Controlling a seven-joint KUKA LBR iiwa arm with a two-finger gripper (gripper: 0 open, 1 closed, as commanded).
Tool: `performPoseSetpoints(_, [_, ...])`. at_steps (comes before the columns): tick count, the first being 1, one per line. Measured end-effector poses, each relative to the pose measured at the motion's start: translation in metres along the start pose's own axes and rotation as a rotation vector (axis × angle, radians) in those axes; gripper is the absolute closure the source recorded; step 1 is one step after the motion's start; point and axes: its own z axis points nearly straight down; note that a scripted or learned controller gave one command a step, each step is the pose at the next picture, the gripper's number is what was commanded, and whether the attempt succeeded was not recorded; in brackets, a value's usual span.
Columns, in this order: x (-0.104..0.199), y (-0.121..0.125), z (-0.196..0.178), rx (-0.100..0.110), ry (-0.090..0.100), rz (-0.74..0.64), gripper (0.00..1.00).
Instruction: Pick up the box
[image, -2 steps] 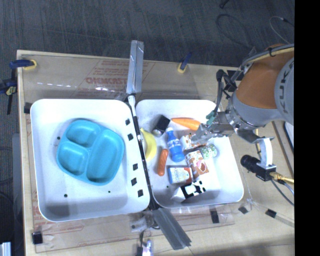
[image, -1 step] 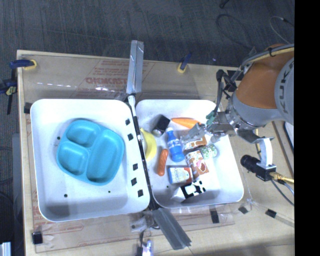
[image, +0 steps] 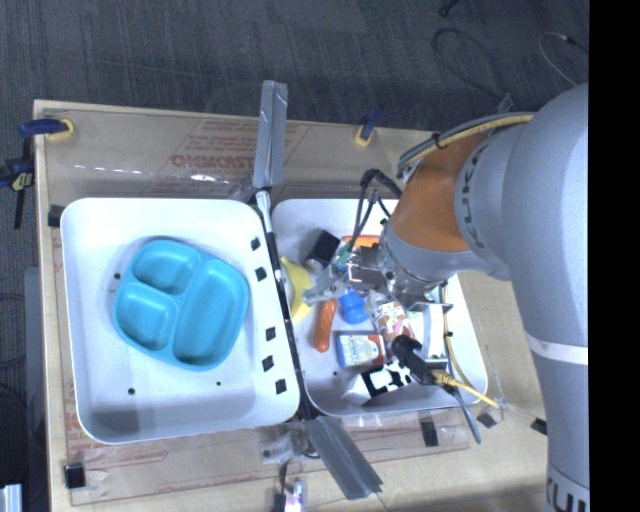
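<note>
Gripper (image: 352, 285) low in right bin (image: 470, 375); finger state we cannot tell. Box (image: 357, 349) just nearer; we'd center over it, avoiding carrot (image: 324, 325).

Bright, even overhead light; soft shadows; slightly grainy, mildly blurred.

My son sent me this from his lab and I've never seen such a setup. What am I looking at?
This is one camera fixed above a workbench, looking down at a slant. The big grey machine with the orange band is a robot arm reaching in from the right. Its hand is low over the right white bin, among small items: an orange carrot-like piece, a small box, a yellow piece and a black object. I can't tell whether it holds anything. The left white bin holds a blue divided tray.
</note>
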Motion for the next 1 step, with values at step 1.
performPoseSetpoints(1, [0.0061,-0.0061,0.0355,-0.019,-0.003,-0.123,0.00])
